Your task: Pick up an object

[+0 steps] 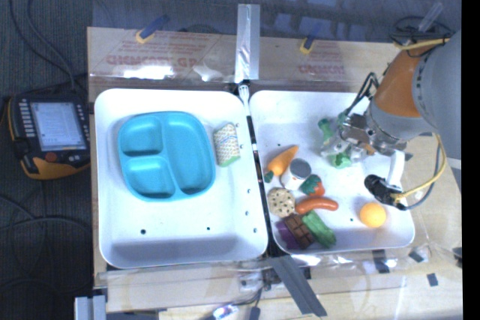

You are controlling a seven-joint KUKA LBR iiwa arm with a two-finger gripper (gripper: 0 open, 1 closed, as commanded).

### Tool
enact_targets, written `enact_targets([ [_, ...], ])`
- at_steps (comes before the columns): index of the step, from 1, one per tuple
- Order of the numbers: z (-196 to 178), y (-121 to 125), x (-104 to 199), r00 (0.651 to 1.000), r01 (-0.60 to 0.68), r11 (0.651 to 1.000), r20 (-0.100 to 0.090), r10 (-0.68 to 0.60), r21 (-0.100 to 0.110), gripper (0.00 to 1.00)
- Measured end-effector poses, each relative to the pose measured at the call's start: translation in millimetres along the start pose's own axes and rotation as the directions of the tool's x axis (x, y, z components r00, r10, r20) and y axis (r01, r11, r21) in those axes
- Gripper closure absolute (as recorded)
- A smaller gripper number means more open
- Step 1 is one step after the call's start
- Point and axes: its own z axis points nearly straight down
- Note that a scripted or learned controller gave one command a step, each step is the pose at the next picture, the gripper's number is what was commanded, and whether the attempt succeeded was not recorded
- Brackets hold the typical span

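White plastic bins sit side by side on the bench; the carrot point(283, 159), lying near the left wall of the right bin point(300, 105), serves as landmark.

Camera view:
- Right of the carrot, grey arm point(439, 86) with orange band reaches in; gripper point(346, 147) sits low over a green object point(335, 145), possibly a toy vegetable. Finger spread and any hold on it: cannot tell, the wrist covers them.
- Just right and below the carrot: small grey round piece point(299, 168), then a tomato-like red item point(312, 186).
- Below the carrot: speckled cookie point(281, 200), red sausage point(316, 204), chocolate bar point(297, 229), green cucumber point(320, 228).
- Far right and below: orange fruit point(373, 214), near the bin's right wall.
- Left of the carrot, in the left bin point(180, 247): blue divided plate point(164, 154), with a tan-and-white wrapped item point(226, 144) beside it.
- Far left, off the bench: teach pendant point(49, 133).
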Motion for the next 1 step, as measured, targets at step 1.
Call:
enact_targets([
  [1, -125.5, -1.2, 17.4, 0.999, -0.042, 0.999, 0.004, 0.042, 0.01, 1.0],
])
